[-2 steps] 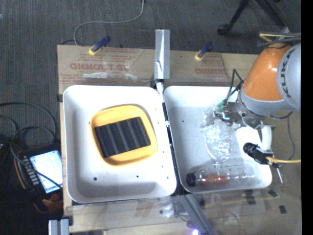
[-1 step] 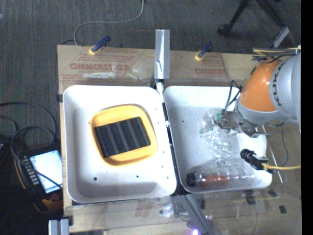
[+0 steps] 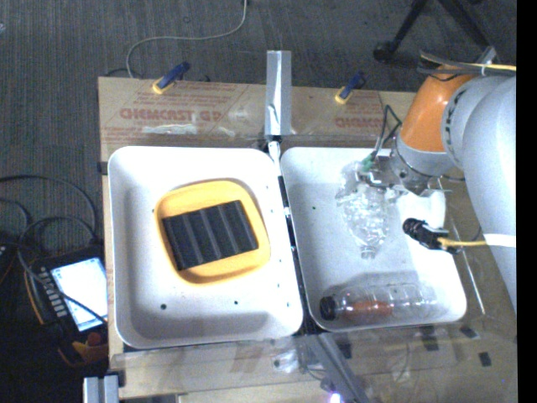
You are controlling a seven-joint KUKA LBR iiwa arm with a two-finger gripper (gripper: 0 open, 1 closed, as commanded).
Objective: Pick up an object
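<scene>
Camera view, single frame: arm (image 3: 482,154) enters from the right, grey body with orange band, wrist bent down over the right bin (image 3: 315,250). Claw (image 3: 379,173) sits at the far right part of that bin, its tip down among a crumpled clear plastic wrapper (image 3: 365,212). Fingers are masked by the wrist and the glare off the plastic, so whether the claw is released or clenched cannot be told; no object can be confirmed between them.

Wrapper extends from directly under the claw toward the near side of the bin, touching or just beside the claw tip; contact itself is not resolvable. A clear plastic bottle (image 3: 377,302) with dark contents and a dark cap lies on its side along the bin's near wall, well apart from the claw and nearer the camera. A black fitting with a yellow cable (image 3: 424,232) hangs just near-side and right of the claw, at the bin's right rim.

Left bin (image 3: 134,183), across the divider from the claw: one yellow tray with a black ribbed insert (image 3: 214,229), lying flat, slightly rotated, well apart from the claw.

Both bins rest on a brown table (image 3: 185,112); two blue-and-yellow clamps (image 3: 170,76) are at its far edge
</scene>
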